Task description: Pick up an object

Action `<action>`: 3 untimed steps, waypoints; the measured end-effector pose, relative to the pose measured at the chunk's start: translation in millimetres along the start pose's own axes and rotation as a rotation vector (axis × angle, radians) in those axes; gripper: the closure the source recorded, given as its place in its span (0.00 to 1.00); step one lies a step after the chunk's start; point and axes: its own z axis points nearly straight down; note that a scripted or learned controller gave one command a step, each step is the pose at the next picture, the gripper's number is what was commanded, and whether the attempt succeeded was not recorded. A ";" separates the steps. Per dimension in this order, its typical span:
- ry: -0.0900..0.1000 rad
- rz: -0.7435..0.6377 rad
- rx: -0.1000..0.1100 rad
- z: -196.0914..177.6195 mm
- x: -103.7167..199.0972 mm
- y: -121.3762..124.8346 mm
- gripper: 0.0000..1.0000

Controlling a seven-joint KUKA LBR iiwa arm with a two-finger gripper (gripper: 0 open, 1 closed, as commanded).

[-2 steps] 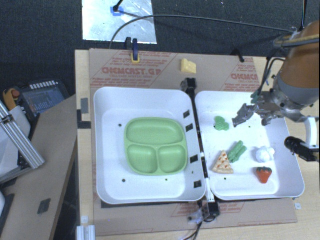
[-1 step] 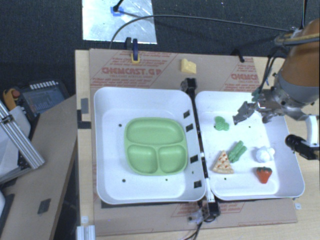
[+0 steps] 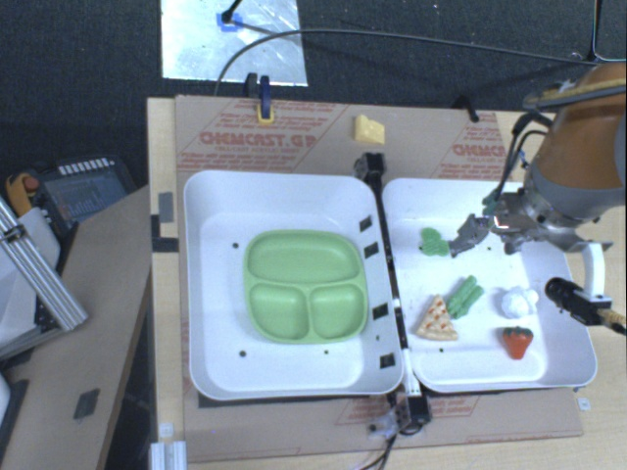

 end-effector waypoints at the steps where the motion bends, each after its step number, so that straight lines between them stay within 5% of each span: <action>1: 0.000 0.000 0.001 42.0 -2.1 2.7 0.00; 2: 0.001 0.000 0.003 93.4 -8.8 -5.4 0.00; 3: -0.001 -0.001 -0.003 80.0 -8.9 -3.5 1.00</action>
